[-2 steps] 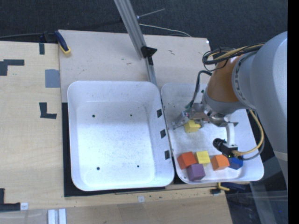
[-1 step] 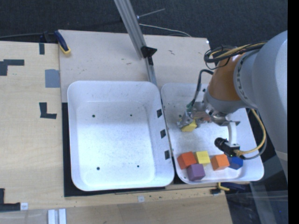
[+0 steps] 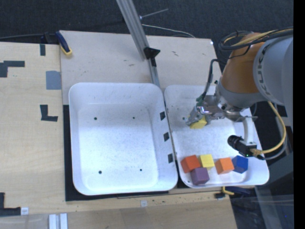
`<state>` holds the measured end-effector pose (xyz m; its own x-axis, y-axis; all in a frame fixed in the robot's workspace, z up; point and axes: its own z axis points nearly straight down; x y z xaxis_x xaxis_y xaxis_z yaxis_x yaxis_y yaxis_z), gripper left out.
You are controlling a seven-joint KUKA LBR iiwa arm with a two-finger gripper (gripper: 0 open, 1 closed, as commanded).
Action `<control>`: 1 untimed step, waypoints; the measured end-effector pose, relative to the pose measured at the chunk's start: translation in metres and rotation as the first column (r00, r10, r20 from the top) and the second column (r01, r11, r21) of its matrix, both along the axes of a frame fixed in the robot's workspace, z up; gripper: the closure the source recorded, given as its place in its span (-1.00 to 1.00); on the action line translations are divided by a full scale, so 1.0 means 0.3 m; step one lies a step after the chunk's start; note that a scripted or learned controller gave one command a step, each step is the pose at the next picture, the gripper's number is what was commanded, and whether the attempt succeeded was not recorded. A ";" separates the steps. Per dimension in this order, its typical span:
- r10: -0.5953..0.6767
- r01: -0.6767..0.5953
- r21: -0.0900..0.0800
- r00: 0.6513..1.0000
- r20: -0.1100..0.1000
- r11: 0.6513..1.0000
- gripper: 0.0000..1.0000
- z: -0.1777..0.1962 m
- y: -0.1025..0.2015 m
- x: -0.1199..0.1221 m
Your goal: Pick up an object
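My gripper point(image 3: 198, 118) hangs over the upper part of the right bin point(image 3: 214, 142), reaching in from the right. A small yellow block point(image 3: 198, 124) sits between its fingertips, and the fingers are shut on it. Along the bin's front edge lies a row of cubes: an orange cube point(image 3: 190, 163), a yellow cube point(image 3: 207, 161), a purple cube point(image 3: 199, 175), a second orange cube point(image 3: 224, 165) and a blue cube point(image 3: 240, 164).
The left bin point(image 3: 114, 137) stands beside the right one, its rim touching it. A slanted metal post point(image 3: 136, 27) rises behind the bins. The arm's grey body and orange band point(image 3: 243, 75) cover the right bin's far right corner.
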<state>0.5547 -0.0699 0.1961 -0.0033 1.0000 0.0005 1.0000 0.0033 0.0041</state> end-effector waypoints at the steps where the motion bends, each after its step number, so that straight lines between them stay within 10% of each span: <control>1: 0.005 -0.005 0.003 1.000 -0.010 1.000 1.00 0.006 0.279 -0.141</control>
